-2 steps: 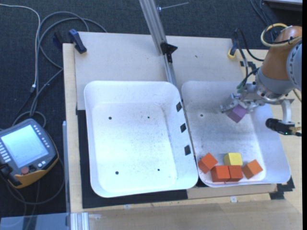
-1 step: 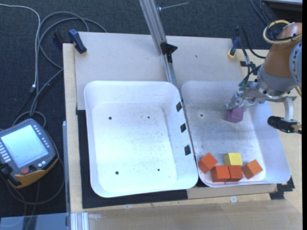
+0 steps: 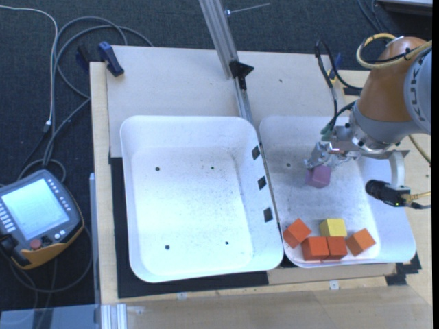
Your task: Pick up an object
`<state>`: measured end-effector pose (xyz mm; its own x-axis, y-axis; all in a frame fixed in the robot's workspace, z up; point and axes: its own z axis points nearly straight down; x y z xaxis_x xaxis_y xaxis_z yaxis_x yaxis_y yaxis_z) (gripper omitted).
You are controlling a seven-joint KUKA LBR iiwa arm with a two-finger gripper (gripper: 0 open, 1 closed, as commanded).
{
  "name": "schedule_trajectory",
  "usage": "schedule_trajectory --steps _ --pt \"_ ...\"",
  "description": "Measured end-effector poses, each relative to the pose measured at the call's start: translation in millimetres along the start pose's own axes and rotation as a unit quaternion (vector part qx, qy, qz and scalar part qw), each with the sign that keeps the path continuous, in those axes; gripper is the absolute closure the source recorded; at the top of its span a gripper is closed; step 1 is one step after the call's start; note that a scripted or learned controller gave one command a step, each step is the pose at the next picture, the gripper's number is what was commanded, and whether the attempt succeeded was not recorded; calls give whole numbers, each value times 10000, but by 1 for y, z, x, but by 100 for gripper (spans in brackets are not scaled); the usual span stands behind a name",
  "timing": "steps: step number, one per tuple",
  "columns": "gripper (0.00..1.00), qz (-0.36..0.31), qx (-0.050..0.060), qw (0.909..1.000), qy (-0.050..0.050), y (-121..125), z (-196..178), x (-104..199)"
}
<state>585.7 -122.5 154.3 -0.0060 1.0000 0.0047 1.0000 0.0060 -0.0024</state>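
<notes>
Hovering low in the right bin (image 3: pixel 387 249), gripper (image 3: pixel 321 157) directly over the purple block (image 3: pixel 319 177), grip state impossible to tell. Likely the grasp step: needs confirmed closure on the block, then a straight lift. Orange blocks (image 3: pixel 322 245) and yellow block (image 3: pixel 334 227) clustered toward 6 o'clock; left bin (image 3: pixel 137 136) at 9 o'clock.

Single arm (image 3: pixel 394 94), seen from above. The upper link was a rounded orange shell with a grey casing at its right edge. Below it sat a grey wrist collar with a pale flange. A yellow cable looped over the shell, and dark cables ran alongside. The small claw (image 3: pixel 321 157) was silver-grey metal.
</notes>
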Motion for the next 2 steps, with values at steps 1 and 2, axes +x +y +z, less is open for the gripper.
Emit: schedule_trajectory --steps 1,2 --pt "100 -18 -37 10000 -3 4 -48 90" --pt "100 -12 -38 10000 -9 14 -86 148"
